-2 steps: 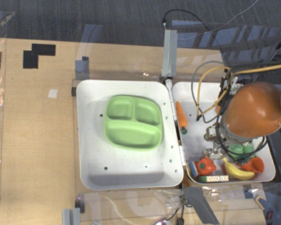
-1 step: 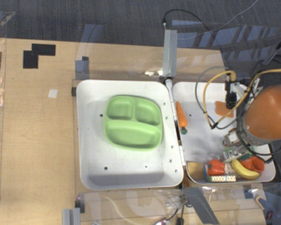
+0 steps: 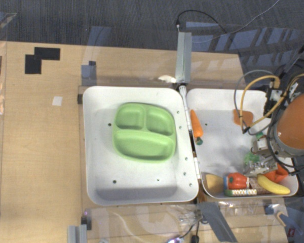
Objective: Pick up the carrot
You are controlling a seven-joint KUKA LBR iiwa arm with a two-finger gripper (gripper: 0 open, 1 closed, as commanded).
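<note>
Carrot (image 3: pixel 195 124) lies along the left wall of the right bin (image 3: pixel 218 97), well apart from the hand (image 3: pixel 261 161), which hovers over the bin's near right corner beside a banana (image 3: pixel 273 186); its opening cannot be told.

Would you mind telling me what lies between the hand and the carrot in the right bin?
In the camera view, the stretch between the hand and the carrot is bare white floor of the right bin; no item lies there.
</note>
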